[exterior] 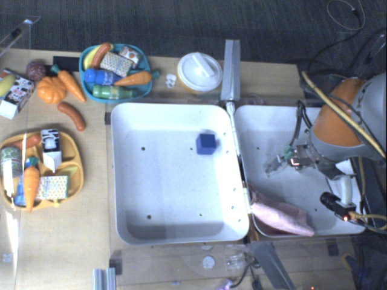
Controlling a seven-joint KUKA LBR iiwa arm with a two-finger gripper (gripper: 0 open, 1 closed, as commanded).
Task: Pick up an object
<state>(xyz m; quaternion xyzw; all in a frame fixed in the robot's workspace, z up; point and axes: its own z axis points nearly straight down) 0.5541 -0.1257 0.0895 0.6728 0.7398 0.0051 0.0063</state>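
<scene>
Now: gripper low over right bin, jaws' state unclear; pink cloth near front wall; blue cube in left bin.

block lying in left bin | cloth lying in right bin, near corner | tool hanging over right bin

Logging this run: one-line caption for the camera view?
Gripper hangs over the right bin above a pink cloth; a blue cube sits in the left bin.
</scene>
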